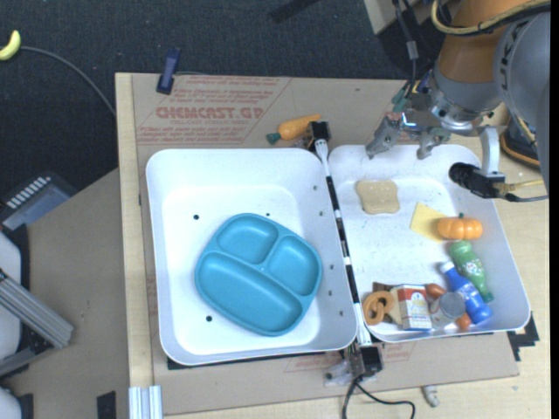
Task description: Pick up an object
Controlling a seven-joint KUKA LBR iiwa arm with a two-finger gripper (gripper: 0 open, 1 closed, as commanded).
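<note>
Dark carpet lies around a cardboard-topped bench [218,103] that carries two white bins side by side.

Starting at the fingers [382,138]: they are spread, w/ nothing between them. The gripper [403,142] hangs over the far edge of the right bin [515,295], near its far-left corner. Behind it the grey wrist and the orange band of the arm [485,33] go up to the right.

Just nearer than the fingers, inside the right bin, lies a tan bread slice [378,196], flat, rough-edged, apart from other things. It is the closest candidate, I judge. Toward the right edge are a yellow wedge [425,219], touching an orange piece [459,228]. Along the near edge there is a crowd: green bottle [469,263], blue bottle [463,291], pretzel [378,305], a small carton [414,308].

The left bin [175,190] holds a blue tray [258,273] w/ three compartments, near its middle.

Step in hand, as I read it: approach, no grasp yet. Next move prob. calls for shifting toward the near side until above the slice, then going down w/ fingers wide. The slice is thin and lies flat, so the tips must reach almost the bin floor; a miss is possible.
</note>
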